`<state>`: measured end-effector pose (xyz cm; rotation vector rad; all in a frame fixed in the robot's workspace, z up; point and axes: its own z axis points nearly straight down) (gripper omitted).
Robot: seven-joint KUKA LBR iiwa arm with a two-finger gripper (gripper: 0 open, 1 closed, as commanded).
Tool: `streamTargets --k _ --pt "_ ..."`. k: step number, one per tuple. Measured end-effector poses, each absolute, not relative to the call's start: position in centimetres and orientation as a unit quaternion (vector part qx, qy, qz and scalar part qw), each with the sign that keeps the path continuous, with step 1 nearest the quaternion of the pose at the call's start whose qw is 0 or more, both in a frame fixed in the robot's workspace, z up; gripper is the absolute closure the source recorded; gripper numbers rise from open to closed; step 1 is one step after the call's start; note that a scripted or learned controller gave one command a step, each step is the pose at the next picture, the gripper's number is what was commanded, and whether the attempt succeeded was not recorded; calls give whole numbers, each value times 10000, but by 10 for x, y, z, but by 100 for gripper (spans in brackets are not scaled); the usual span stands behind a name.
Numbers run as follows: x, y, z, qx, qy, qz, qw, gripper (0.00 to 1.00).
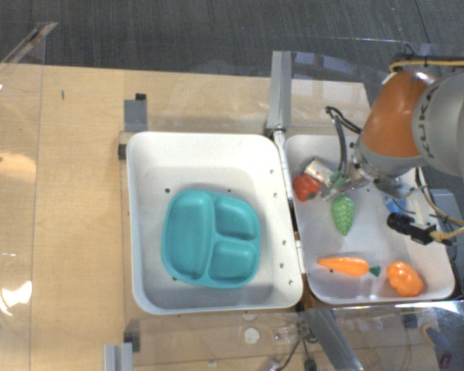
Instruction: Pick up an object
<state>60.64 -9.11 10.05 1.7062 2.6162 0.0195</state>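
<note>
- Gripper (334,182) hovering in right bin (441,284), just above green obj (342,214); open/closed: can't tell.
- Red obj (306,186) sitting just left of gripper.
- Carrot (345,266) lying below.

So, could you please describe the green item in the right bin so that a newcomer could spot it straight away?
Start at the right white bin, the one the grey and orange arm reaches into. Just below the gripper, near the bin's middle, lies the green bumpy piece. It is the bin's one green item: the red piece sits to its upper left, and the carrot and orange pepper lie nearer the front edge.
</note>
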Motion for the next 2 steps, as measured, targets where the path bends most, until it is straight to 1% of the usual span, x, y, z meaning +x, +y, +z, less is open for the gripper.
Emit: streamTargets --k 1,2 --pt "606 -91 101 5462 8376 61 92 0" --pt "667 -99 89 5385 8426 -61 -17 0"
